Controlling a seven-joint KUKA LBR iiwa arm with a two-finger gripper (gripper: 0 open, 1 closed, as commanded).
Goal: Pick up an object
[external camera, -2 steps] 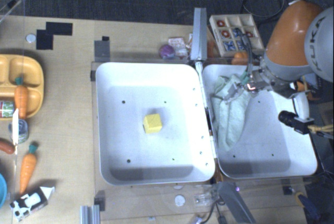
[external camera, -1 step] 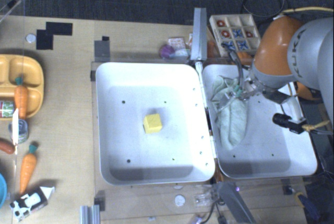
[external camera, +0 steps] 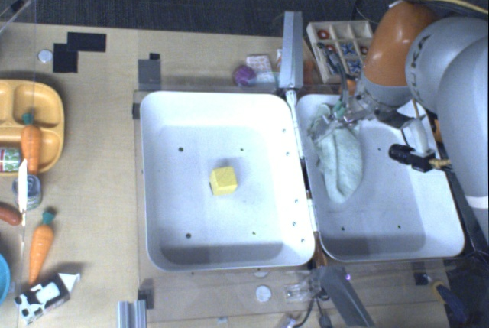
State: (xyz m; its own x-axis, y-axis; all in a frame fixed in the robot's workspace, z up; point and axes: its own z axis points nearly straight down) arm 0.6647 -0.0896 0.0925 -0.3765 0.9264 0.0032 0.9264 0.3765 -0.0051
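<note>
Camera view: gripper [external camera: 341, 114], upper right, fingers pinching the top of a pale cloth [external camera: 340, 162] in the right bin [external camera: 428, 242]; yellow block [external camera: 224, 180] in the left bin [external camera: 164, 242]. No legible writing.

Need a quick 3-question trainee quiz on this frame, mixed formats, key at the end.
1. True or false: the yellow block lies in the left bin.
2. Multiple choice: what lies in the right bin under the gripper? A) a carrot B) a pale cloth C) a purple ball
3. Fill in: the arm reaches in from the view's ____ side.

Key
1. True; the block sits near the middle of that bin.
2. B; the cloth's upper end bunches up at the gripper, though whether it is gripped is unclear.
3. Right.
</note>
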